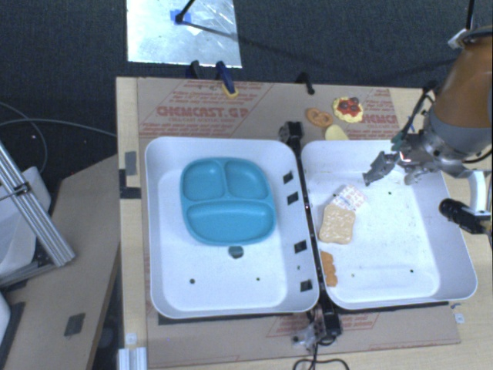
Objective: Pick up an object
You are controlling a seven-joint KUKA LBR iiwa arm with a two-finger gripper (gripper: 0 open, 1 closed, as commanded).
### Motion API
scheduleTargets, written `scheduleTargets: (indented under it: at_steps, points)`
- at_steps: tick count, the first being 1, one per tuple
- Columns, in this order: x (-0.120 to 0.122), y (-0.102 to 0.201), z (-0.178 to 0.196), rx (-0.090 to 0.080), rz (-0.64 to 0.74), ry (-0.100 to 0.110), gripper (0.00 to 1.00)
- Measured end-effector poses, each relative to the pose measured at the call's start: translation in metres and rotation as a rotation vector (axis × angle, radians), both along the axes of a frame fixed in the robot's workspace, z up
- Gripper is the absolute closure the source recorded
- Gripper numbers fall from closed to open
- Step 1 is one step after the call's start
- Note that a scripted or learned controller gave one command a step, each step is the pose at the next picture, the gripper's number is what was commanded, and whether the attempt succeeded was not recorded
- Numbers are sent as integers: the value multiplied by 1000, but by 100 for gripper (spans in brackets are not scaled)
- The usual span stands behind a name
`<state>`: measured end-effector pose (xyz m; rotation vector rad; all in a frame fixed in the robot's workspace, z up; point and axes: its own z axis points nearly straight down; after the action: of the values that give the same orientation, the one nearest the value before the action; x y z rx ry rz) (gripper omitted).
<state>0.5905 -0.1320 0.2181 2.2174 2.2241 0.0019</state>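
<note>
The right bin [431,284] holds a tan cracker-like square [337,224], a small white packet with a red pattern [350,198] just above it, and an orange piece [329,268] against the left wall. My gripper [395,168] hangs over the upper part of this bin, to the right of and a little above the packet. Its fingers [376,167] are spread open with nothing between them. In the left bin [166,284] lies a blue divided plate [228,200] with a small grey-green object [236,251] just below it.
On the cardboard behind the right bin sit a pretzel-shaped toy [317,116], a small pizza toy [348,109] and a pale yellow piece [336,133]. A black divider with clips [304,206] runs between the bins. A black part [462,214] juts in at the right bin's edge.
</note>
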Motion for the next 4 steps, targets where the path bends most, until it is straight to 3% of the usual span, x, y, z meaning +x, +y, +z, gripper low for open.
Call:
scheduleTargets:
  at_steps: [1,2,3,4]
  points:
    - [-62,-39,-114,1,-7,11,0]
    - [-56,-37,-97,-2,-1,-3,100]
    - [-65,83,-30,3,12,-5,100]
    - [-105,120,-34,2,5,3,100]
